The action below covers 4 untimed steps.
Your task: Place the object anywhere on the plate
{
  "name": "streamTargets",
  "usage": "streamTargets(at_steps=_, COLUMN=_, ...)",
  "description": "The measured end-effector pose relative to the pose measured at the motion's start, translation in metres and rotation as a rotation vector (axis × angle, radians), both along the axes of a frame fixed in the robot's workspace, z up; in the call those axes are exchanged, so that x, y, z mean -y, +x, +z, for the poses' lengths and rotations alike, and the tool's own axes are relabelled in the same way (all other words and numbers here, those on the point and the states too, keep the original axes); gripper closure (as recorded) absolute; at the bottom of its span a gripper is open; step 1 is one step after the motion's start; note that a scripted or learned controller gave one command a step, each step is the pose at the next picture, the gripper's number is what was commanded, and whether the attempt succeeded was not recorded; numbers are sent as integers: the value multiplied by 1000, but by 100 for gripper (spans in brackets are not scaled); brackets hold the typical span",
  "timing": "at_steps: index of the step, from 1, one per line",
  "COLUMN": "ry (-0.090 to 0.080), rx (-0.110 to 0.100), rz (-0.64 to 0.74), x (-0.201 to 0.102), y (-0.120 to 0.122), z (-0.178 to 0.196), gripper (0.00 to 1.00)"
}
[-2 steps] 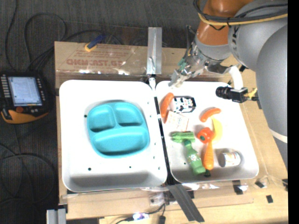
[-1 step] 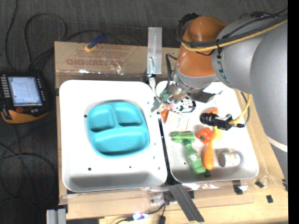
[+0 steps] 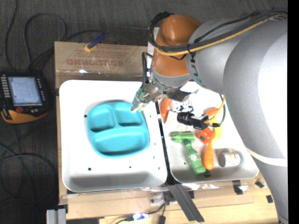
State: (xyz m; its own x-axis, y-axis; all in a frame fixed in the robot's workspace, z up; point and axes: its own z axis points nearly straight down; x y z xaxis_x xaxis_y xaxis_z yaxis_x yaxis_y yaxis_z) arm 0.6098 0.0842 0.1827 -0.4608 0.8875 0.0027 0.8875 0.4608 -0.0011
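A blue divided plate (image 3: 117, 132) lies in the left white bin (image 3: 74, 171). My gripper (image 3: 138, 102) hangs over the plate's upper right corner, close to the wall between the two bins. What, if anything, sits at its tip is too small and blurred to make out. The grey arm with its orange band reaches in from the upper right and hides the back of the right bin.
The right bin (image 3: 233, 174) holds an orange piece (image 3: 164, 108) by the dividing wall, a green toy (image 3: 190, 150), an orange carrot-like object (image 3: 208, 155), a red-orange object (image 3: 204, 135) and a small pale can (image 3: 230, 158). A cardboard sheet (image 3: 98, 59) lies behind the left bin.
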Motion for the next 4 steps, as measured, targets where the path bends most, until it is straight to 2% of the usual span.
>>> streamTargets(at_steps=1, ry=-2, rx=-1, rz=101, x=2, y=-69, z=0, gripper=100)
streamTargets(at_steps=2, ry=-3, rx=3, rz=364, x=-51, y=-36, z=81, gripper=100)
streamTargets(at_steps=3, ry=-1, rx=-1, rz=296, x=-124, y=-41, z=-9, gripper=100)
streamTargets(at_steps=4, ry=-4, rx=15, rz=246, x=-106, y=-95, z=-73, gripper=100)
